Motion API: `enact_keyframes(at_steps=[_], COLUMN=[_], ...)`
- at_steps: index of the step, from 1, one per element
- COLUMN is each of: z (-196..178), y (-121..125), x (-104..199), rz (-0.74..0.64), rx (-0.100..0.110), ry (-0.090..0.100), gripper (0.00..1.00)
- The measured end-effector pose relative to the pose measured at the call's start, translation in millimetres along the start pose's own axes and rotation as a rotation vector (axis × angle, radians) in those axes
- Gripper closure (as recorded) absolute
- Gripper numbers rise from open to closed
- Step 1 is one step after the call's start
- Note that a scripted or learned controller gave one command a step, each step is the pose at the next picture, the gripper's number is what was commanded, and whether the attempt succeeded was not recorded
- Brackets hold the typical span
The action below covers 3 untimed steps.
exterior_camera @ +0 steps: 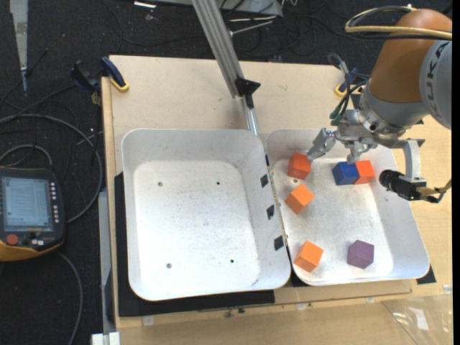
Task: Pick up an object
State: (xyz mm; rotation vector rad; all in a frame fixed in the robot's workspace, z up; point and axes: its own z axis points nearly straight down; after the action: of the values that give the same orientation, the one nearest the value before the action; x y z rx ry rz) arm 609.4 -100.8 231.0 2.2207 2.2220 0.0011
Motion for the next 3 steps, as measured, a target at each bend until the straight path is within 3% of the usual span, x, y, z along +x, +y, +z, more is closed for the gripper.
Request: enact_keyframes(at_steps=[1,2,3], z=[137,135,125], y=[-4,-38,-37], x=[-3,0,0], rz=[0.002,0.002,0.002], rx=[0.005,0.001,-0.002], ry=[0.0,0.0,0.0], gripper=[0.0,0.0,1.0])
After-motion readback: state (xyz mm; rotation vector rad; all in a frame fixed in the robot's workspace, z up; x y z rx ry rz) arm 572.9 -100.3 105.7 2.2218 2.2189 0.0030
